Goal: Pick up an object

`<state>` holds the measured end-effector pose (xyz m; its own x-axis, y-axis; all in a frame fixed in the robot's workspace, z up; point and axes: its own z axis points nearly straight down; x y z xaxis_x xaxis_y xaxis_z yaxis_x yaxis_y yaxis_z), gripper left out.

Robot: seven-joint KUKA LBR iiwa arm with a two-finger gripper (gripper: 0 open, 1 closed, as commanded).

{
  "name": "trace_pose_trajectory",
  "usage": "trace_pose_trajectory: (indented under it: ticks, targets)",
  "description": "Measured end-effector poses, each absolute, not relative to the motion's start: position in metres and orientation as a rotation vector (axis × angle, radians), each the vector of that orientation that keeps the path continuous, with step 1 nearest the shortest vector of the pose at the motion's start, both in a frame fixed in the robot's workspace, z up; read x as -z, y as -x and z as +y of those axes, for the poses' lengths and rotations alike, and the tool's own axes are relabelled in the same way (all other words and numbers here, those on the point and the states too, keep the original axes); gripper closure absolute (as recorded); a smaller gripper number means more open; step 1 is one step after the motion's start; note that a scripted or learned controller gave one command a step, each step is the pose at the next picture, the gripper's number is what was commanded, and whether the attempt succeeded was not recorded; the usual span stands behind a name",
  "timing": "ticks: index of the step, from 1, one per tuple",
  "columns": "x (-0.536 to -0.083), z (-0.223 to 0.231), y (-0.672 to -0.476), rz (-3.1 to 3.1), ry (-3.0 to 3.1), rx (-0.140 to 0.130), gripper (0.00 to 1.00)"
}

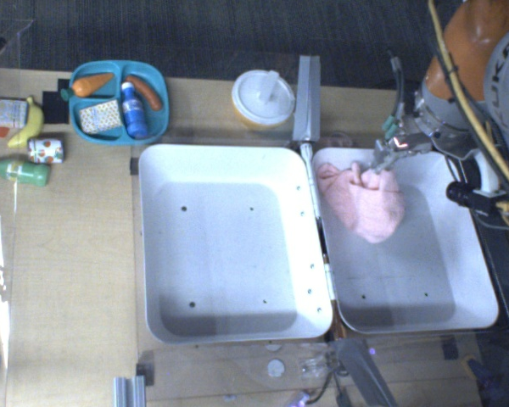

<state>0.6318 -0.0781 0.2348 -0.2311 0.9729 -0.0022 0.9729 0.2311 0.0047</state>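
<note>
A crumpled pink cloth lies in the right white bin, near its far left corner. My gripper comes in from the upper right and its tip meets the cloth's far edge, where the fabric bunches up toward it. The grey arm with its orange band stands over the bin's far right corner.
The left white bin sits beside the right one, with a metal divider behind their shared edge. A white lidded cup, a blue tray of toy food, a banana, a can and a green bottle rest on the bench at the back left.
</note>
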Motion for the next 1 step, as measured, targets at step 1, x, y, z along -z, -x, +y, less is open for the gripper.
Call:
trace_pose_trajectory:
  ticks: [1]
  targets:
    - [-0.2345,-0.0781,-0.6317,2.462,-1.945,-0.003,0.00]
